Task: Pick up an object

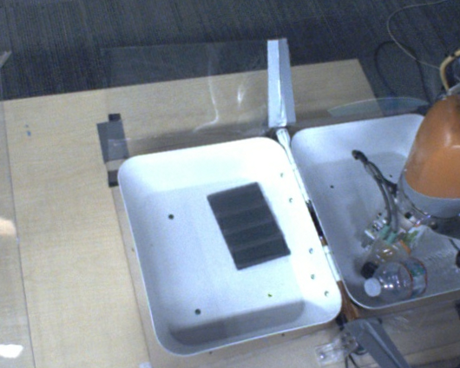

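Clear plastic bottle w/ a white cap is lying on its side at the front of the right bin, right under the gripper. Can't tell what state the gripper's in tbh, too much clutter and wiring around it. Arm w/ the orange band comes in from the right, and the left bin has a dark ribbed rectangular pad sitting flat mid-bin.
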